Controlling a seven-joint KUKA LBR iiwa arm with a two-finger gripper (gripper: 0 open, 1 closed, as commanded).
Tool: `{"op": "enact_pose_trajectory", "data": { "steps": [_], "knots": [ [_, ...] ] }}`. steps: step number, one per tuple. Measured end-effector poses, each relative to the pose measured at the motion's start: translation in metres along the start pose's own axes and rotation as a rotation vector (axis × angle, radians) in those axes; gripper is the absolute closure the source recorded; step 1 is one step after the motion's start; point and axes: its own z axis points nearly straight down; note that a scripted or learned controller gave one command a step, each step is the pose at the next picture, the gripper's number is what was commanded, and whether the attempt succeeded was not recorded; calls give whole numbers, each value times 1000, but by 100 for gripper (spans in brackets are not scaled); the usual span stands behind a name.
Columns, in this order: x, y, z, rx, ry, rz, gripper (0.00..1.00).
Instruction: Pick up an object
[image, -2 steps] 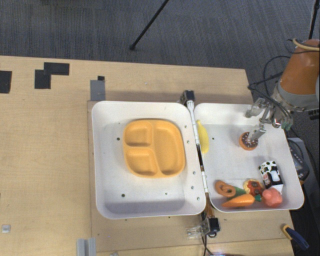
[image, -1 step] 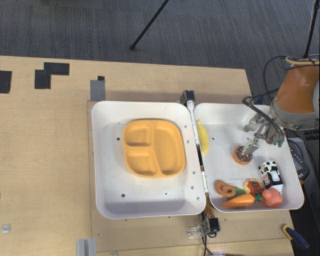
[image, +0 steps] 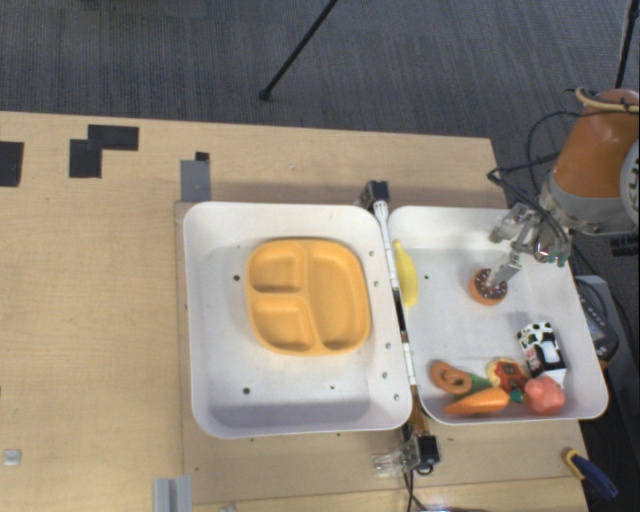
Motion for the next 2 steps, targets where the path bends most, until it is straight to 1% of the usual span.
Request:
{"op": "enact_pose_trajectory", "data": {
  "steps": [1, 2],
  "knots": [
    [-4, -1, 0, 1, 4, -19, 0],
    [-3, 7, -14, -1, -3, -6, 0]
  ]
}}
